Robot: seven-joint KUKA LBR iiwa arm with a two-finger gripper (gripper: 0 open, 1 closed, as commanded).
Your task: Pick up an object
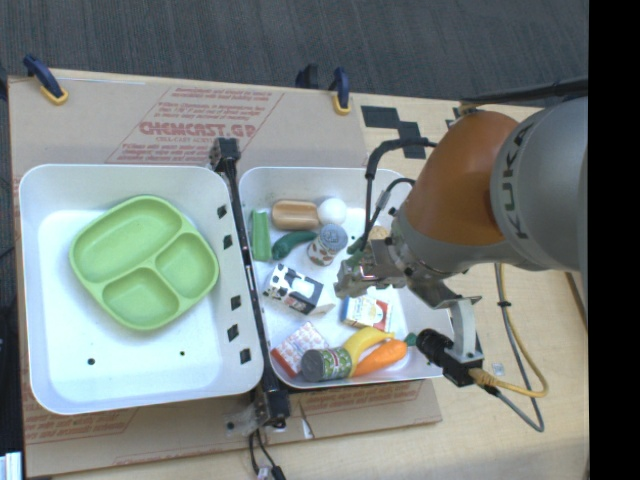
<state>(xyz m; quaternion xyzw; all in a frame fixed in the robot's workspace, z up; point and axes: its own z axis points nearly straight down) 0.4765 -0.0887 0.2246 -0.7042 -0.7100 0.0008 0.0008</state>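
The right bin (300, 180) holds several small items: a tan bread roll (295, 213), a white ball (332, 209), a green cucumber (292, 243), a small grey-topped jar (327, 242), a black-and-white cow toy (292, 288), a white and orange carton (366, 313), a red-and-white packet (300, 344), a dark can (326, 364), a banana (368, 340) and a carrot (381, 358). My gripper (356, 276) hangs low over the bin's right side, just above the carton and right of the cow toy. The wrist hides its fingertips.
The left bin (60, 368) carries a green divided plate (145, 260). A black divider rail (240, 258) runs between the bins. Blue clamps (340, 90) grip the cardboard sheet at the back. The arm's cables (520, 368) loop off the bench at the right.
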